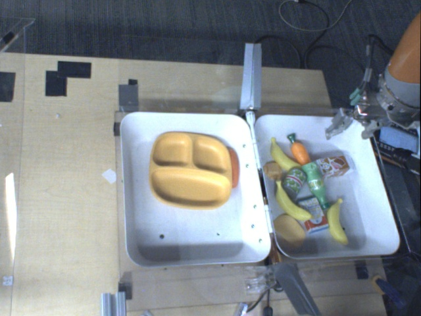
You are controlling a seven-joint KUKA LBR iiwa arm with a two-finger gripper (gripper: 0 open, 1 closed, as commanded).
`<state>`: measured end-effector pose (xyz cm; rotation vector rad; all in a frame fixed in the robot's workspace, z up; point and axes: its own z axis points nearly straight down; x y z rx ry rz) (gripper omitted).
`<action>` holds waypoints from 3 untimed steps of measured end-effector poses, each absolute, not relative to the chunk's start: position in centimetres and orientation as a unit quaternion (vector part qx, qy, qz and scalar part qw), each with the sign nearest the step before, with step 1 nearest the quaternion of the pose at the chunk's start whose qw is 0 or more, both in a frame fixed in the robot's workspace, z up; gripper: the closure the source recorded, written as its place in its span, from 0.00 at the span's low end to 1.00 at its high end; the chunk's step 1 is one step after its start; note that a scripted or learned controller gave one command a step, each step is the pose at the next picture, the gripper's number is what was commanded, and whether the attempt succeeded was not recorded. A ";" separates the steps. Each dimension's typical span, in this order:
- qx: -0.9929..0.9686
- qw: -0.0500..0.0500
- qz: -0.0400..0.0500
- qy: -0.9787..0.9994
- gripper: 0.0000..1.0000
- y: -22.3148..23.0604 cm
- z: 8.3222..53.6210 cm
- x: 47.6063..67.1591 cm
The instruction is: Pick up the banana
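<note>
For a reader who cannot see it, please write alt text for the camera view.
The gripper hovers over the top right corner of the right bin, which holds three bananas, a carrot, a green bottle and other small items in a pile. The left bin holds a yellow divided tray.

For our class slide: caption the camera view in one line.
Gripper poised over right bin's far edge; bananas among clutter, yellow tray in left bin.
</note>
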<state>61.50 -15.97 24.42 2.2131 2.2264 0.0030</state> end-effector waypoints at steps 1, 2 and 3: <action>0.670 0.011 0.006 0.742 0.00 -11.1 12.1 58.5; 0.724 0.006 0.002 0.690 0.00 -19.2 8.9 51.8; 0.710 0.007 0.005 0.704 0.00 -12.5 9.0 49.2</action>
